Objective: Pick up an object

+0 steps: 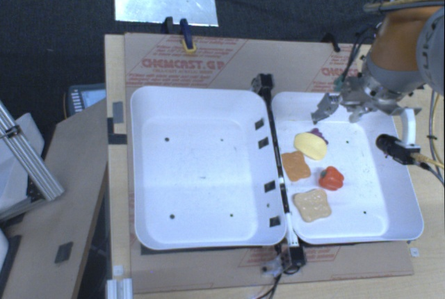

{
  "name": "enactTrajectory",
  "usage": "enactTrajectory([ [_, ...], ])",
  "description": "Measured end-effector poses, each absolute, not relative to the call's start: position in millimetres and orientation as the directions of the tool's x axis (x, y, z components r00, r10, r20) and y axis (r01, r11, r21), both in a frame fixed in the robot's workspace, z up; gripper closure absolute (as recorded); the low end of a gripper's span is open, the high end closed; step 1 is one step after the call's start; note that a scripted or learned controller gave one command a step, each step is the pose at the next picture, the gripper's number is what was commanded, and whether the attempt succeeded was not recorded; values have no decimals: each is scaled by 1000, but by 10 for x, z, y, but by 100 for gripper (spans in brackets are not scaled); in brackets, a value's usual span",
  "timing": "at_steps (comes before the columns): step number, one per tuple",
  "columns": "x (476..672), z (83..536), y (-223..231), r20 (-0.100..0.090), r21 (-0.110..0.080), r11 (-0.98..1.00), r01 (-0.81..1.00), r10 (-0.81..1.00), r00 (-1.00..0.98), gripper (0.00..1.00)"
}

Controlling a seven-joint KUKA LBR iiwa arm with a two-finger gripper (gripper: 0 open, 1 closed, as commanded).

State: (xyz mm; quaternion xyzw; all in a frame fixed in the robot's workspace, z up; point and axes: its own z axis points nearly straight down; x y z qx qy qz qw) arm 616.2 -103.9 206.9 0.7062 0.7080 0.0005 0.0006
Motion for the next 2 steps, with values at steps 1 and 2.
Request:
enactTrajectory([
  [1,5997,839,-929,2,-6,2,1000,1000,-2,0],
  [2,6024,1012,-943,-1,3,1,1000,1000,-1,100],
])
